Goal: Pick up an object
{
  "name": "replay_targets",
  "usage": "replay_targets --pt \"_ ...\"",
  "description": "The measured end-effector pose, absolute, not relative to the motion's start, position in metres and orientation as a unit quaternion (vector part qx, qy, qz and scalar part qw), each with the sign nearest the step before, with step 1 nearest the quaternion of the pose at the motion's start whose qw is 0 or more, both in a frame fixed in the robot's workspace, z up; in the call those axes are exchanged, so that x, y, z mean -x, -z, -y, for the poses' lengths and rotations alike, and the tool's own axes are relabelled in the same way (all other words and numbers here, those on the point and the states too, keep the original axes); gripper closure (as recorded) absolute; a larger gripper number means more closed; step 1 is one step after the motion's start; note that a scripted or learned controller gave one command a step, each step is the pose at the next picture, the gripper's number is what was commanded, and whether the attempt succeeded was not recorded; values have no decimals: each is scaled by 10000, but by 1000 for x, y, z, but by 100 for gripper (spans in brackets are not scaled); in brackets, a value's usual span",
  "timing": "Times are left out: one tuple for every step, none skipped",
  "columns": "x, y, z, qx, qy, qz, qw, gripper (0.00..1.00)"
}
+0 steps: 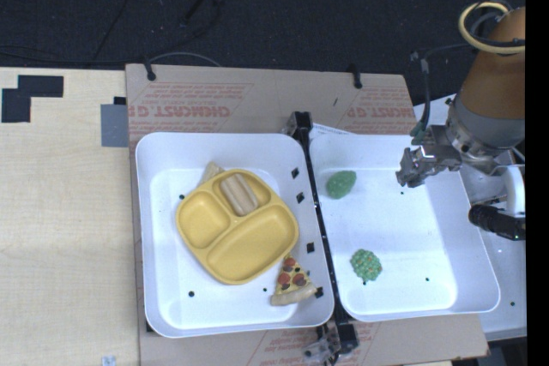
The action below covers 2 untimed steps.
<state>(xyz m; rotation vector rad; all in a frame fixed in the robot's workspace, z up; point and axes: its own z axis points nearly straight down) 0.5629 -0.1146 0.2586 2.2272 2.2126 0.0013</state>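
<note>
Hovering over the right bin (480, 287), the gripper (413, 170) carries nothing; its finger spread is impossible to tell. Two small green lumps lie below, one (340, 183) near, one (366, 265) farther. Both look light, soft and knobbly; pinching across the middle seems best.

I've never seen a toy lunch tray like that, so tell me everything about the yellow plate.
The yellow plate looks like smooth plastic, rounded, split by raised ridges into three compartments. It lies flat and turned at an angle in the left bin. A tan hot-dog toy rests in its upper compartment. A pizza slice toy lies by its lower edge.
</note>
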Motion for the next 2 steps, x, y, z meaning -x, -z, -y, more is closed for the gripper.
replay_targets --pt "-545 -244 73 -7060 13 -7082 -28 100" --pt "-528 -236 12 -7053 13 -7089 -32 100"
